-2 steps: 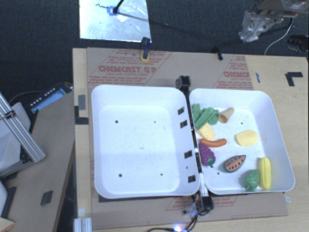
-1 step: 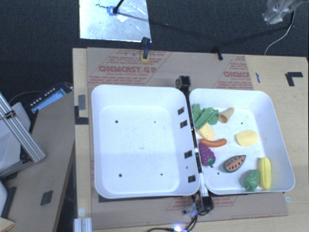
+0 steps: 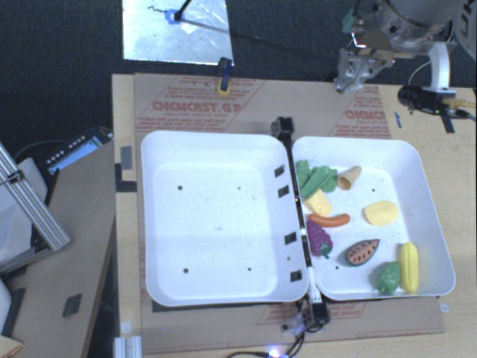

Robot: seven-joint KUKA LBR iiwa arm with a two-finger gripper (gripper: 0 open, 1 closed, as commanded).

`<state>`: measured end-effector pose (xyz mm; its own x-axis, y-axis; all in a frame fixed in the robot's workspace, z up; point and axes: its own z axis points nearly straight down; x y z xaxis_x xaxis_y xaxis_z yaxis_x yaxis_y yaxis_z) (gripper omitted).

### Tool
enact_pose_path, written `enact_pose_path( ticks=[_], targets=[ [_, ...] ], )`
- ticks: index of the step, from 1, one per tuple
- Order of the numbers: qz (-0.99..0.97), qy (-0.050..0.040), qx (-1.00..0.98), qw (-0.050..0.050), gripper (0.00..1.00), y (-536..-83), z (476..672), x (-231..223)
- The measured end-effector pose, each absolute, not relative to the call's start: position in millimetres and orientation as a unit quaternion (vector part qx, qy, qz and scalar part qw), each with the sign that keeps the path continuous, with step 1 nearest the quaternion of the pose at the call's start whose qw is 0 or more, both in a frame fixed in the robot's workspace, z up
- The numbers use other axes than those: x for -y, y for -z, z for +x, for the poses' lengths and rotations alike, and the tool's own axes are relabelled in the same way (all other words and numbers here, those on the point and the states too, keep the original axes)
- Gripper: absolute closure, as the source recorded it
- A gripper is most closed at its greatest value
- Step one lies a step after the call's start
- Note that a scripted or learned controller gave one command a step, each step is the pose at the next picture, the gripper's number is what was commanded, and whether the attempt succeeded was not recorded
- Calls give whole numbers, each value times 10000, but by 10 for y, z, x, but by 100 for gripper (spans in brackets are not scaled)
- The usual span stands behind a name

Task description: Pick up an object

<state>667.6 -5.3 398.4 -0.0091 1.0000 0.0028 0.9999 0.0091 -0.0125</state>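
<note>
The right bin (image 3: 417, 171) holds several toy foods: a green pepper (image 3: 315, 177), an ice cream cone (image 3: 349, 176), a yellow cheese wedge (image 3: 320, 203), an orange sausage (image 3: 329, 220), purple grapes (image 3: 320, 239), a yellow lemon piece (image 3: 381, 213), a brown-and-red slice (image 3: 362, 251), a green broccoli (image 3: 387, 277) and a yellow banana (image 3: 408, 266). My gripper (image 3: 352, 80) hangs high above the bench, behind the right bin's far edge, well away from all of them. Nothing is between its fingers.
The left bin (image 3: 216, 215) sits beside the right one, with black clips (image 3: 284, 192) along the shared wall. A blue-and-yellow clamp (image 3: 223, 77) stands behind the left bin. A silver sheet (image 3: 177, 21) lies at the back.
</note>
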Motion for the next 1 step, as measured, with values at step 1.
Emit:
enact_pose_path(
  ticks=[1],
  targets=[
    [-7051,44,7091,-48,100,-4982,6686,145]
  ],
)
